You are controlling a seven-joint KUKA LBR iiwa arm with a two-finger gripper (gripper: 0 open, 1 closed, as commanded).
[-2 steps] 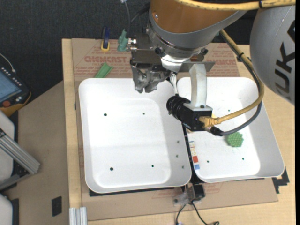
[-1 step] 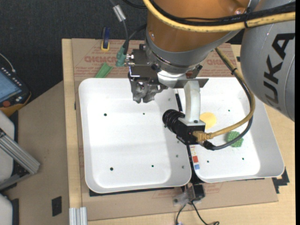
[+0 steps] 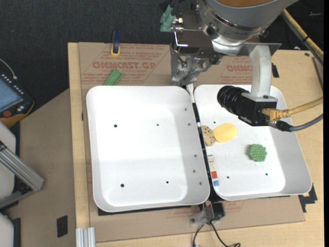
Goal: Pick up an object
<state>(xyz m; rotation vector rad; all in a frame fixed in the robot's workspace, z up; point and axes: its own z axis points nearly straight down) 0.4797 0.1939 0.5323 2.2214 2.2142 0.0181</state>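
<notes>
Near the front of the right bin [image 3: 288,181] lie a green ball [image 3: 257,152], a yellow piece [image 3: 225,133] and a speckled piece [image 3: 207,135] — unheld. Beyond, the gripper [image 3: 186,76] hangs over the bins' far edge — grip state indeterminable. Risk: descending there strikes the rim, missing every object.

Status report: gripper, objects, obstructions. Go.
Gripper above bins' far edge, nothing seen held. Yellow object, green object lying in right bin. Black camera unit overhangs that bin.

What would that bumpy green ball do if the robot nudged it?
The green ball looks round, so it would probably roll a little across the right bin. Its knobbly surface might stop it soon and give fingers some grip. It looks small and likely light.
</notes>
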